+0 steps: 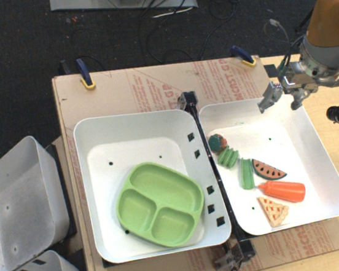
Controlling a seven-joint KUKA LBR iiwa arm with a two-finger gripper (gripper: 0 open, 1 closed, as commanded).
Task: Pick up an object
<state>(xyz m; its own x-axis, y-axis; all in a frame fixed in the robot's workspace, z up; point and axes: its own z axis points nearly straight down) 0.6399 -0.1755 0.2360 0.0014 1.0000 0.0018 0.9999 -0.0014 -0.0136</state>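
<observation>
The grey two-finger gripper (pixel 282 96) is hanging at the upper right of the frame, above the far rim of the shallow white right-hand bin (pixel 319 143), with its fingers spread wide and nothing between them. The toy food is lying below and left of it, toward the frame's lower centre: an orange plastic carrot (pixel 283 191) with its long axis running left-right, a red watermelon slice (pixel 268 169), and what may be a small waffle wedge (pixel 273 210).

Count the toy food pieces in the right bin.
6: a ball, two green pieces, watermelon slice, carrot, pizza slice, clustered left of centre.
</observation>
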